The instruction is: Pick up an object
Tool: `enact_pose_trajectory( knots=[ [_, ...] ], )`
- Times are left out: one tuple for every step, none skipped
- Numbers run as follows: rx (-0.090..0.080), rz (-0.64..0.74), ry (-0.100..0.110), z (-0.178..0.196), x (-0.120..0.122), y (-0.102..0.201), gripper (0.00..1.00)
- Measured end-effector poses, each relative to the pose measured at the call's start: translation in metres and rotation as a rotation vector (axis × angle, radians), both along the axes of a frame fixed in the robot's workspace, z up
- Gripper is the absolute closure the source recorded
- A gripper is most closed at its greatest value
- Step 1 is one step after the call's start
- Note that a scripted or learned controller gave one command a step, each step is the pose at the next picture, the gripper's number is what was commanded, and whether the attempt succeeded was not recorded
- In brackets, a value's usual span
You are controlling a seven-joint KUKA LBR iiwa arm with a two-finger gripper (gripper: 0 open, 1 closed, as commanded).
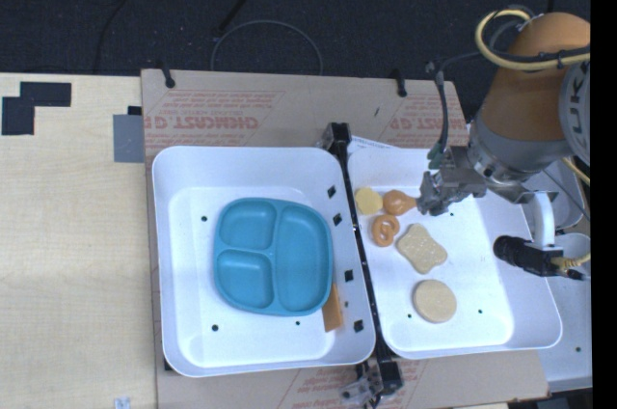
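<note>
Over the right-hand shallow white bin (482,325) I see the gripper (436,195), grasp state unclear, just beside a small orange drumstick-shaped toy (399,202) near the bin's far edge.

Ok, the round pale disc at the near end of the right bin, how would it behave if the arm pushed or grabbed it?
The round disc lies flat, so it would probably slide, not roll. Its smooth look suggests rigid, light toy food. The low profile may make it hard to pinch.

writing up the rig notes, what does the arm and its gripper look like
The arm is grey with a broad orange band above the wrist; a pale yellow cable loops over the top of the band. The gripper is a small, dark grey metal assembly with thin black cables running up from it.
</note>
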State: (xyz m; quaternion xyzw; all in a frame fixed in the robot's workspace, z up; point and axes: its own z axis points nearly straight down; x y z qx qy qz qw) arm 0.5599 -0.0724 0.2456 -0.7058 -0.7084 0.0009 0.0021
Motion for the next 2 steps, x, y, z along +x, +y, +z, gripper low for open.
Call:
enact_pose_trajectory(
  knots=[
    [0.0,0.001,-0.001,0.006,0.006,0.049,1.0],
    [-0.002,0.0,-0.002,0.003,0.022,0.102,1.0]
  ],
)
